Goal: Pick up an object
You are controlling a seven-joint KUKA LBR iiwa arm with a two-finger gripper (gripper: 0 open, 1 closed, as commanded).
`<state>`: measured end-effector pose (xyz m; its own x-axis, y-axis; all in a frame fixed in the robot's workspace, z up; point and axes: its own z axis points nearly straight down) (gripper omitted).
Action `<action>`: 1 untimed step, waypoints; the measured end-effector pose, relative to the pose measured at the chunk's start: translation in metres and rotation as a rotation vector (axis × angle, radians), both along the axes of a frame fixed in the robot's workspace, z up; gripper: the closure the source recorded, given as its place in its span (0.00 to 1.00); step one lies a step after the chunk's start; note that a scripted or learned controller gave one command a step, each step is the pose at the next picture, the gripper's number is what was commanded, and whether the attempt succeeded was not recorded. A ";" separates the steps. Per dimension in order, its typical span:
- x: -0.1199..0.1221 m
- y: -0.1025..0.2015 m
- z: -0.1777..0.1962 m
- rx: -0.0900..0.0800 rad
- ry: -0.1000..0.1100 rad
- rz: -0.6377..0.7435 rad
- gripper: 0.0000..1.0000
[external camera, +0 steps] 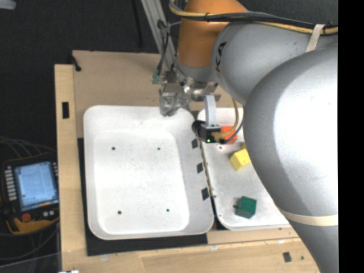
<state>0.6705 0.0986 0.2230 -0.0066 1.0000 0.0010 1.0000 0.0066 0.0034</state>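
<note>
Grey arm links (pixel 296 124) were stretched over the right bin (pixel 259 223), where a green block (pixel 245 207), yellow block (pixel 240 160) and orange object (pixel 228 133) lay unpicked, while the claw (pixel 169 106) was held at the left bin (pixel 142 181)'s far rim, its state not discernible.

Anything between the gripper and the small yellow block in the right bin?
Partly: the gripper hangs over the left white bin; a small orange object lies near the path to the small yellow block.
</note>
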 end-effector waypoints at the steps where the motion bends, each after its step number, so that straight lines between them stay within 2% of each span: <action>1: -0.001 -0.003 0.000 -0.004 0.003 0.000 0.00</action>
